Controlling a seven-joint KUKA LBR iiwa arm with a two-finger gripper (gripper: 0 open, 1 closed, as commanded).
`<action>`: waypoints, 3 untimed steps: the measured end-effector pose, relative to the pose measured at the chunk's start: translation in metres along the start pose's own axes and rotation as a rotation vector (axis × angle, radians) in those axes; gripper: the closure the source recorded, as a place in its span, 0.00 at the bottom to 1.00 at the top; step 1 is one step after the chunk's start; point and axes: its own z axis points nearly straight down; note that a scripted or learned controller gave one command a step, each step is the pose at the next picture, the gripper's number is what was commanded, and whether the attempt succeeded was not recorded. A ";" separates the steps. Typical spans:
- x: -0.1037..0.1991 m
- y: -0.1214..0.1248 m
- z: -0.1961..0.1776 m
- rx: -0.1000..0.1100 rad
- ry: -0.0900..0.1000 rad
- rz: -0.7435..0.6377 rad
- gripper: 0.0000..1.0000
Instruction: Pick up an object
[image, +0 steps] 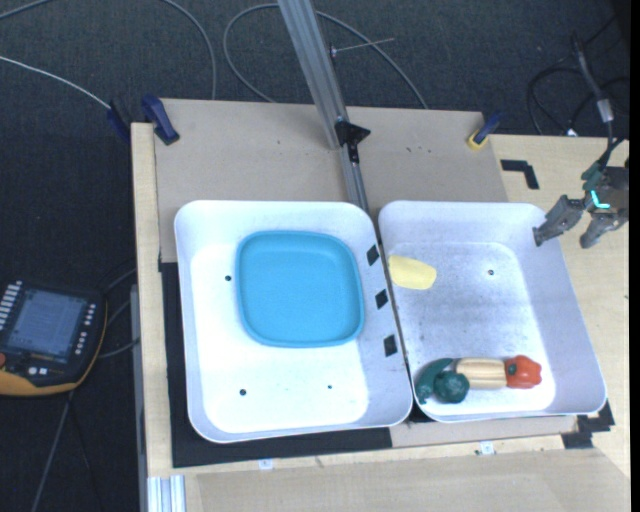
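Far left of the hand, off the tabletop (450, 170), a pendant (45, 335) lies on the dark floor. Nearer, the left bin (200, 400) carries a blue plate (299, 288), well apart from the hand. A metal pole (320, 75) slants down to the seam between the bins, up and left of the hand. The right bin (570, 340) lies just left of and below the hand. In it a yellow piece (411, 272) rests near the left wall, level with the hand but across the bin from it. Along the bin's near wall, below and left of the hand, three things lie in a row, touching: a green piece (442, 384), a tan piece (480, 373) and a red piece (523, 372). The hand (577, 222) hovers by the bin's upper right rim with its fingers (553, 221) spread apart and nothing between them. No object lies between it and the bin's floor.
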 end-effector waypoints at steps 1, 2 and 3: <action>0.000 0.000 0.000 0.000 0.000 0.000 0.00; -0.004 0.007 0.057 0.005 0.001 0.000 0.00; 0.001 0.012 0.107 0.004 0.001 -0.001 0.00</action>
